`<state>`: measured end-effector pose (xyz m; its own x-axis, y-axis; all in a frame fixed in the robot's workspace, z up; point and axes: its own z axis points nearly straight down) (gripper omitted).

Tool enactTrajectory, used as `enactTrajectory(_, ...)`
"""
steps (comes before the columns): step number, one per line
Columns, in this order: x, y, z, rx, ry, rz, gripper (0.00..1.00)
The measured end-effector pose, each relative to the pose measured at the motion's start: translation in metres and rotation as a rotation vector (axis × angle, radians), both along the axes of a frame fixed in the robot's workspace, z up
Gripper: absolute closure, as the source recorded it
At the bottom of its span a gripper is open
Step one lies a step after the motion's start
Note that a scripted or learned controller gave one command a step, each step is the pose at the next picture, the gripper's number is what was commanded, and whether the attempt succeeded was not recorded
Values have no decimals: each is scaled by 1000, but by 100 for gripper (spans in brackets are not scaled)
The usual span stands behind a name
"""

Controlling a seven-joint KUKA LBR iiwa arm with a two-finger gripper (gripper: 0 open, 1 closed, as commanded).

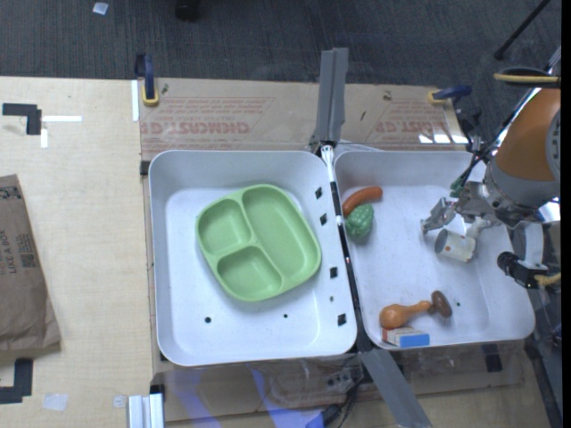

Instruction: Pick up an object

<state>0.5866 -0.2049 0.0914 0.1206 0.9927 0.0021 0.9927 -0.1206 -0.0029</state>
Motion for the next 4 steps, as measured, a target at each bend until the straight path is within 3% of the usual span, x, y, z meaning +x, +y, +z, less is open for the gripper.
enactTrajectory(1, -3, -4, 0, 6, -1, 52, 0)
enactTrajectory(2, -4, -6, 10, 1, -2, 50, 100)
enactTrajectory(3, -10, 21, 57, -3, -4, 313, 100)
enactTrajectory(4, -60, 0, 43, -2, -3, 521, 100)
